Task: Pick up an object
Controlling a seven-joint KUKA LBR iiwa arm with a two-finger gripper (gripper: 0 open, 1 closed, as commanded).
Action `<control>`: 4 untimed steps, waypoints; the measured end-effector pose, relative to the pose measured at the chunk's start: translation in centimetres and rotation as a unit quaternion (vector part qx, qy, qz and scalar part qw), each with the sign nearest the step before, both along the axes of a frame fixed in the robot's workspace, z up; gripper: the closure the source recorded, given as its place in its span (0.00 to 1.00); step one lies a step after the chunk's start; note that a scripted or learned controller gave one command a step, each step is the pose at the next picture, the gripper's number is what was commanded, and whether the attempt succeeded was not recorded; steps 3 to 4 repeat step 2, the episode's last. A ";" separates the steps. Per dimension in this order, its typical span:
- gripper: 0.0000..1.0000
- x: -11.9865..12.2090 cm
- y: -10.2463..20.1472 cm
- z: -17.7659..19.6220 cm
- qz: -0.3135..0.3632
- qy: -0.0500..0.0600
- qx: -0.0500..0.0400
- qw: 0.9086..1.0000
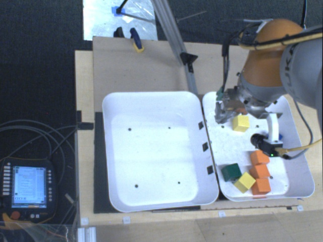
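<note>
Yellow block (240, 123) (seemingly cubic) beside hand (222, 116)

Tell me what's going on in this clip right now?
The grey arm reaches in from the right over the right bin, its gripper low near that bin's upper left corner, next to a yellow block. Nothing is visibly held. A green block, another yellow block and orange blocks sit clustered toward the bin's near edge.
</note>
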State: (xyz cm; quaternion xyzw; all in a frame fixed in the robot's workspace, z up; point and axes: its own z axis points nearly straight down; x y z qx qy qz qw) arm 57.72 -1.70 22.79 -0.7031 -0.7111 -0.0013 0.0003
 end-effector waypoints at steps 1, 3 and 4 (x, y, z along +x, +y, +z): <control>1.00 -2.1 4.3 1.4 0.000 0.000 0.000 1.000; 1.00 -3.8 9.9 2.6 0.001 0.000 0.000 1.000; 1.00 -3.8 9.9 2.6 0.001 0.000 0.000 1.000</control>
